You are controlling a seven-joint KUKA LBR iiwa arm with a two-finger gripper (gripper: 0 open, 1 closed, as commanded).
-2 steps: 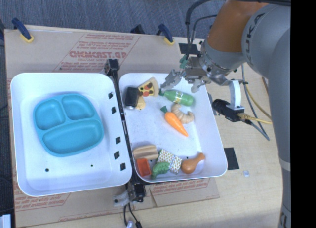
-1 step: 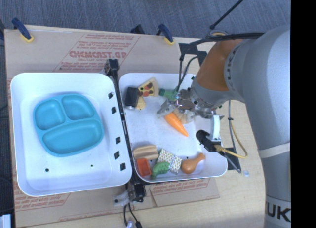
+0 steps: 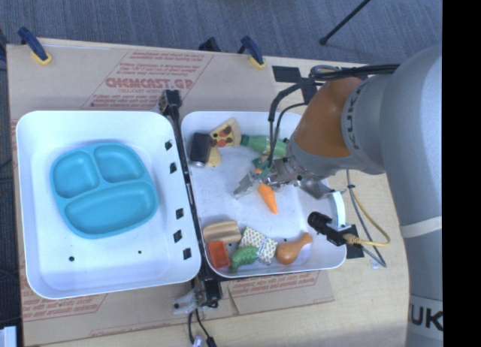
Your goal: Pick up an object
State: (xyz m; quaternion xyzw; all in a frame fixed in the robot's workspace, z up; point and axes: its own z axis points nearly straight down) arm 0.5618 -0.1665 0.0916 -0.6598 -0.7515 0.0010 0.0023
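- The claw [image 3: 259,182] is down low inside the right-hand bin [image 3: 301,263], right in the middle of it, hanging under the big grey arm [image 3: 376,120] with its orange band [image 3: 327,124].
- Its metal tips point down and to the left, and a small orange carrot [image 3: 268,197] sits right at them, touching or as good as.
- Are the tips apart or pressed together? I cannot tell from here; the wrist and its cables crowd that spot, and I can't see the carrot caught between anything.
- So I wouldn't call this a grab yet. The carrot looks to be lying on the bin floor, not lifted.
- My read: the reach is done and the tool is at its target, but the closing and the lift are both left to do.
- Plenty of other choices around it. Up at the top of that bin there's a yellow toy figure [image 3: 223,135], a dark block [image 3: 200,147] beside it, and a green piece [image 3: 259,143] partly under the arm.
- Along the bottom edge: a bread-coloured piece [image 3: 221,230], a red item [image 3: 218,254], a green one [image 3: 244,257], a checkered packet [image 3: 260,243] and a drumstick-shaped toy [image 3: 293,248], all bunched close together.
- Over on the left, the other bin [image 3: 37,263] holds a blue divided tray [image 3: 104,188], well apart from the action.
- Nothing has come out of the right bin as far as I can see, so the task is still open.
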